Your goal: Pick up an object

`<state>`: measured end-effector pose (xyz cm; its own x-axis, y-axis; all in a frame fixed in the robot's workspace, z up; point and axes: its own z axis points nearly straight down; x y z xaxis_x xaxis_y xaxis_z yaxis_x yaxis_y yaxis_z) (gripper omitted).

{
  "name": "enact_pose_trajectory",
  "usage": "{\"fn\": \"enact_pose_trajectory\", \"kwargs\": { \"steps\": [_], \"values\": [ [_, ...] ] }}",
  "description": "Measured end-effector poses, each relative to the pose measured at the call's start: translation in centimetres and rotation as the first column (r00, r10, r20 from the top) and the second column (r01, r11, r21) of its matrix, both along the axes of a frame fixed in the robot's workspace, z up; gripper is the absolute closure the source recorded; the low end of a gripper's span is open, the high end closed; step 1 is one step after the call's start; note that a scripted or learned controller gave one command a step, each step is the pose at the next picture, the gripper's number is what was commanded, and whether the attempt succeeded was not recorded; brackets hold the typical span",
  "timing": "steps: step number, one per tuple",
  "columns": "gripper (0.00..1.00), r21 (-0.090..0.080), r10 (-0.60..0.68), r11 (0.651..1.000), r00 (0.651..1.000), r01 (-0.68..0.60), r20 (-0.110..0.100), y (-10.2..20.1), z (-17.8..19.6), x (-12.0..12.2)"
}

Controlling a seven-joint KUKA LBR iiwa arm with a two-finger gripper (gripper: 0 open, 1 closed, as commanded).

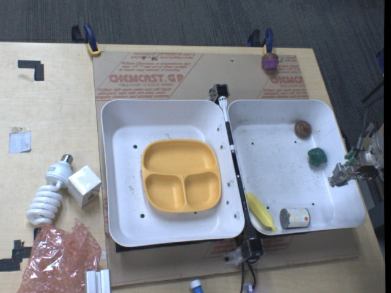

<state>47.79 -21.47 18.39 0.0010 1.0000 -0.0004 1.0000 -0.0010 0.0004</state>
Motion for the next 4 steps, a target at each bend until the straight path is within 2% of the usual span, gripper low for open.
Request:
{"fn": "enact_pose_trajectory", "kwargs": {
  "steps": [1,2,4],
  "values": [
    [1.00,-0.001,0.000,1.000,1.000,0.000,0.001,-0.4,-0.1,0.0],
    [1.00,0.000,0.001,1.000,1.000,-0.001,0.001,13.8,2.6,0.1],
    [1.00,0.000,0.000,1.000,1.000,0.000,0.000,12.9,2.6,0.0]
  ]
}}
